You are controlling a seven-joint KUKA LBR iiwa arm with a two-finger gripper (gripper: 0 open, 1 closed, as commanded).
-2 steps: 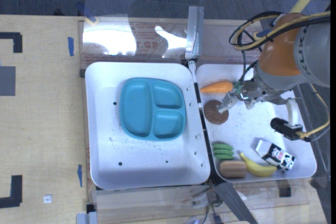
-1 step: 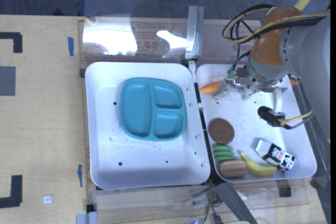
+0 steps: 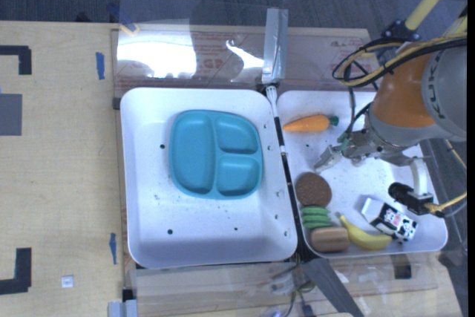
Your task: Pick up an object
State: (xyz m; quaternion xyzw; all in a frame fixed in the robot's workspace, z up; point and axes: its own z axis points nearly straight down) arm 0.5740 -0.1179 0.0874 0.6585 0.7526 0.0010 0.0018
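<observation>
Over the right white bin [image 3: 438, 237], the metal two-finger gripper [image 3: 326, 158] hangs, fingers slightly apart, holding nothing, orange plastic carrot [image 3: 306, 124] at eleven o'clock; arm cut off rightward.

The arm [image 3: 415, 96] reaches leftward, pincer [image 3: 328, 157] low (angled down).

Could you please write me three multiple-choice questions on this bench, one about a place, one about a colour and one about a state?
1. Where does the carrot lie?
A. the left bin
B. the right bin
C. the bench

2. What colour is the divided plate?
A. red
B. yellow
C. blue

3. What does the tool hold?
A. nothing
B. the banana
C. the plate

Answers: 1 B, the carrot lies at the right bin's far end. 2 C, the plate in the left bin is blue. 3 A, its fingers hang spread over bare bin floor.
</observation>
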